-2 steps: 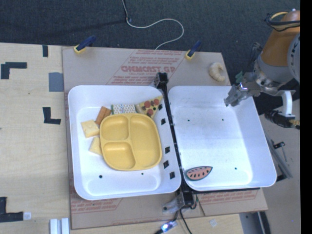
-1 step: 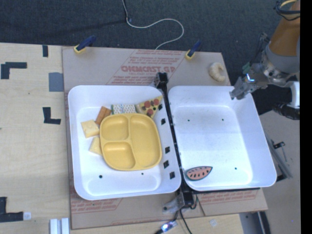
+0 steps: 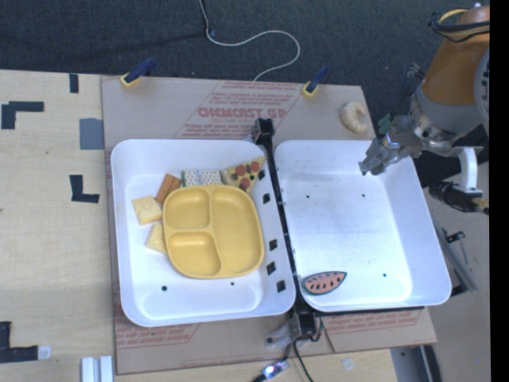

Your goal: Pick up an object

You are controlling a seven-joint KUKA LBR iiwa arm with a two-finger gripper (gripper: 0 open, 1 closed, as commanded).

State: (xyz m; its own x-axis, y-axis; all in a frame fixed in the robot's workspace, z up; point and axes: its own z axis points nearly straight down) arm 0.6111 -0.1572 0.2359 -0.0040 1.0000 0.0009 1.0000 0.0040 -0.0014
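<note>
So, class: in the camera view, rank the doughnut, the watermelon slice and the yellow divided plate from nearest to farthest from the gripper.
1. Doughnut: on the cardboard behind the right bin, just left of the gripper.
2. Watermelon slice: right bin's front-left corner.
3. Yellow divided plate: left bin, farthest, though its near rim rivals the slice.

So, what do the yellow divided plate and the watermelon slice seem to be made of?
The yellow divided plate looks like moulded plastic with a smooth, matte finish: one even colour and rounded compartment ridges. The watermelon slice seems a toy, perhaps plastic or rubber; it lies flat with painted-looking seeds, but the view leaves this open.
</note>
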